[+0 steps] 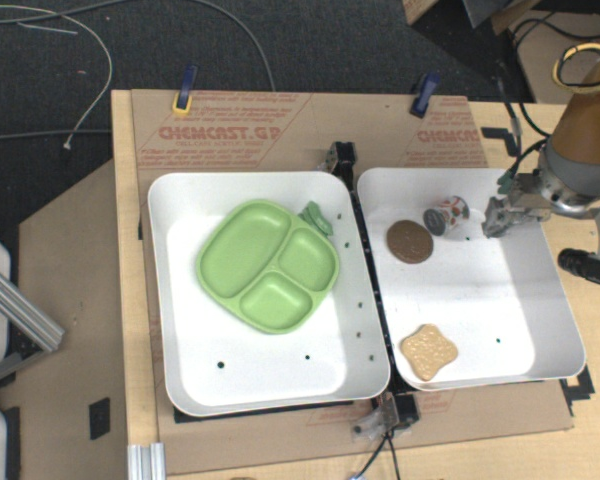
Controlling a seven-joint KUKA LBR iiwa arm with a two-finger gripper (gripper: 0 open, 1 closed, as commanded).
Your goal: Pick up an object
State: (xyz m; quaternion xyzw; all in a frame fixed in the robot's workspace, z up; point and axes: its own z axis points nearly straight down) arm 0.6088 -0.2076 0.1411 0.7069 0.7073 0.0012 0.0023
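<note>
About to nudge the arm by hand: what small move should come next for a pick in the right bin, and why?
Probably a short slide leftward, toward the small grey-and-red object, then down. The end effector sits over the right bin near its far right side, beside that object and apart from it. It is the nearest thing; the brown disc and tan cracker lie farther off.
</note>
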